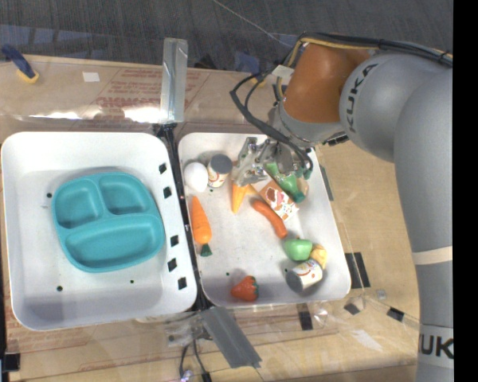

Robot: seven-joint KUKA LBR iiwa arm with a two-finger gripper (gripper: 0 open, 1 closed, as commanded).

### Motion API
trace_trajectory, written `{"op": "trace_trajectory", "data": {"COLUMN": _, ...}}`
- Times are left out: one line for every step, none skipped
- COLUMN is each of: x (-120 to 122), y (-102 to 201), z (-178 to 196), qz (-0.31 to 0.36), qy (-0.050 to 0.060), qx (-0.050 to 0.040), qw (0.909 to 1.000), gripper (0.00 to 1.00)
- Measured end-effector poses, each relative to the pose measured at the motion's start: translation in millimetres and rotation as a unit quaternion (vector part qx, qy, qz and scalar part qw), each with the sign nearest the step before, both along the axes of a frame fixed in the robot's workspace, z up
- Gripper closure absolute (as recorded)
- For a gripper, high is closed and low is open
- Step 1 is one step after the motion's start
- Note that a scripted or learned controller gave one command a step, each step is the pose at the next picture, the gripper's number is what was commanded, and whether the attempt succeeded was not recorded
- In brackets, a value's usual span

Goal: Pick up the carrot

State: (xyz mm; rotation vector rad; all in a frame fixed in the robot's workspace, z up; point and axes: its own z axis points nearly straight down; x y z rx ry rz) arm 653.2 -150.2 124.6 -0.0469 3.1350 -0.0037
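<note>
You are in the approach step. The carrot (200, 223) lies against the left wall of the right bin (334, 237), unheld. The gripper (259, 164) hangs at the carrot's two o'clock, near the bin's top; you cannot tell its finger state. Next, move toward eight o'clock, then descend over the carrot.

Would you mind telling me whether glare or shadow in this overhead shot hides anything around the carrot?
Camera view: glare streaks the taped cardboard behind the bins; the carrot by the right bin's left wall is evenly lit and fairly sharp; the arm shades that bin's upper part, where the hand is too cluttered and soft to read.
</note>
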Motion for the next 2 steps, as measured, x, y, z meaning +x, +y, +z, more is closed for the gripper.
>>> {"op": "trace_trajectory", "data": {"x": -58.5, "y": -11.4, "z": -27.7, "qz": 0.163, "qy": 0.005, "qx": 0.0015, "qw": 0.9865, "gripper": 1.00}}
{"op": "trace_trajectory", "data": {"x": -103.9, "y": 39.8, "z": 88.3, "qz": 0.142, "qy": -0.002, "qx": -0.0011, "qw": 0.9899, "gripper": 1.00}}
